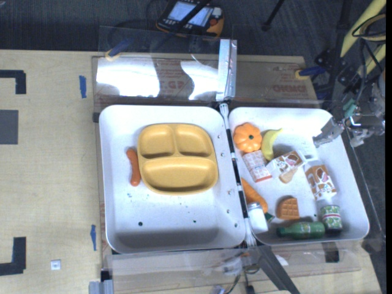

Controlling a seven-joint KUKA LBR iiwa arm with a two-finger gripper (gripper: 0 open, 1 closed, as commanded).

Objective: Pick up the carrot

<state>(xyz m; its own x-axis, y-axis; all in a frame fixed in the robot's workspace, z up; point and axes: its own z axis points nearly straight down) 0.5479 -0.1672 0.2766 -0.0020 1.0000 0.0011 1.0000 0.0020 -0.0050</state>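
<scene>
Pincer (pixel 324 133) hovers above right bin (pixel 355 182) (carrot (pixel 252 193) half-hidden at divider).

orange carrot (pixel 252 194) & pumpkin (pixel 247 138), yellow tray (pixel 177 158) + banana (pixel 269 142), green bottle (pixel 301 229), white bins (pixel 116 164)

The carrot (pixel 252 194) is seen lying by the right bin's (pixel 357 192) left wall (below a pumpkin (pixel 247 137)); the gripper (pixel 326 133) is held above the bin's upper right.
</scene>
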